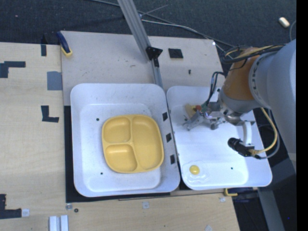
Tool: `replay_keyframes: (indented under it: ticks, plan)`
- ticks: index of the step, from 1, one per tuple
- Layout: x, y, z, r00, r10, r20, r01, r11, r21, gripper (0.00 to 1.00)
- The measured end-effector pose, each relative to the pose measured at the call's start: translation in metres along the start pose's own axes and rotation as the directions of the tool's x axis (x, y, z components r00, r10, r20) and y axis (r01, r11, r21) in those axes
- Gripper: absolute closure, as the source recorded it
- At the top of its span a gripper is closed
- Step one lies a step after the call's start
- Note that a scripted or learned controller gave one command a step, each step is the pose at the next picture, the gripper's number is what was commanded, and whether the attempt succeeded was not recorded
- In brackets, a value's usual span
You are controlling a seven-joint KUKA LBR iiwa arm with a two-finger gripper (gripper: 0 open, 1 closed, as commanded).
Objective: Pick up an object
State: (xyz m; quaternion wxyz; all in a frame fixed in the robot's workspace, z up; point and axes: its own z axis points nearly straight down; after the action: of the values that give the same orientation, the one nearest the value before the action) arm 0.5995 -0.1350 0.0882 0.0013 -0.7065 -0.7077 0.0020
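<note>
A yellow divided plate lies in the middle of the left bin. In the right bin, a small white-and-yellow piece like a fried egg rests near the front left corner. My gripper is low over the back left part of the right bin, pointing left. A small yellowish and reddish thing sits right against the gripper's far side; whether it is held is unclear.
A slanted metal pole rises behind the bins and ends at their dividing wall. Cables hang from the wrist over the right bin's right side. The grey arm with its orange band covers the back right corner.
</note>
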Motion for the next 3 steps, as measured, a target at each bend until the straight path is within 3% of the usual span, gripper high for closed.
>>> replay_keyframes:
  ticks: [1,3]
  plan:
    - [0.000,0.001,-0.013,1.000,-0.001,0.000,0.001,1.000,-0.001,1.00]
    - [0.003,-0.009,-0.132,1.000,0.000,0.000,0.000,1.000,-0.009,1.00]
